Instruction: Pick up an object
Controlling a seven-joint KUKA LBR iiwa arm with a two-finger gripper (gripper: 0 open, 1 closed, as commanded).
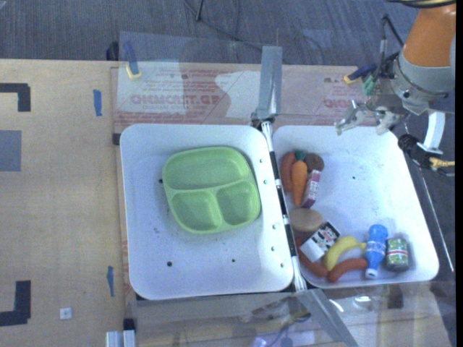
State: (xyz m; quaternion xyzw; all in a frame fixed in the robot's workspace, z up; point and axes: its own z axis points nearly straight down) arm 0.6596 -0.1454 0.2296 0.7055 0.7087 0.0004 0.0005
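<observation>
The arm (428, 35) runs off the top right corner. Toys crowd the right bin's (376, 165) near edge: a hot dog (340, 268) half tucked under a banana (343, 249); the can's (396, 254) label too small to read.

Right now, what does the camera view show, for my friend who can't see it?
A robot arm's claw hovers over the right bin's far edge. That bin has toy food: carrot, banana, blue bottle. The left bin holds a green divided plate.

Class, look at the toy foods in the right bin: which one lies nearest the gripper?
The carrot, orange with a green top, at the bin's upper left. The banana and sausage lie farther from the gripper, along the bottom edge.
</observation>
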